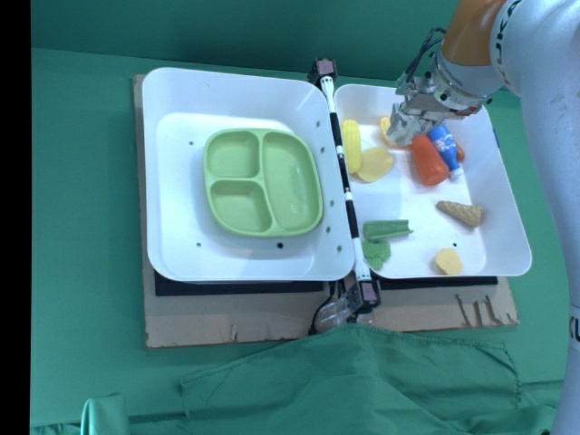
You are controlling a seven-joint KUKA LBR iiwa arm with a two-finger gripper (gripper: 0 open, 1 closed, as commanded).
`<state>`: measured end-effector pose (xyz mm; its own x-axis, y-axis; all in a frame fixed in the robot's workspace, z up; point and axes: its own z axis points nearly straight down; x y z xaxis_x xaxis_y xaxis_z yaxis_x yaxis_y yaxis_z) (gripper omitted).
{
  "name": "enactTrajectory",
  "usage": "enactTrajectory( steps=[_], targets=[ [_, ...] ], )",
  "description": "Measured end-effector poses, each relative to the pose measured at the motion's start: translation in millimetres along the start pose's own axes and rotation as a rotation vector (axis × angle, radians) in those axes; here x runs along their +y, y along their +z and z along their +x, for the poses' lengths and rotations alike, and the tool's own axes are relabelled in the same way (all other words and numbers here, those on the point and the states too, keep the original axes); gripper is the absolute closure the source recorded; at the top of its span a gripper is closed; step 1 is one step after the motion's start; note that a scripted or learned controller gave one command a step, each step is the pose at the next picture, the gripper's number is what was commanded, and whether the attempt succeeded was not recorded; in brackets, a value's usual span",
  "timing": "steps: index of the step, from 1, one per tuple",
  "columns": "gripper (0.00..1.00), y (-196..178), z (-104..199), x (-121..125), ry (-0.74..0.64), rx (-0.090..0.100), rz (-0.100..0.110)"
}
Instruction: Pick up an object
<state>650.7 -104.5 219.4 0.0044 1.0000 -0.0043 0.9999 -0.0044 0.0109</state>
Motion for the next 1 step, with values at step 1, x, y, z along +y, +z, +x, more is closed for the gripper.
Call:
enactTrajectory(
  steps=[1],
  targets=[
    [1.0, 31.7, -71.0, -40.0, 0.006, 0.002, 0.003]
  ],
)
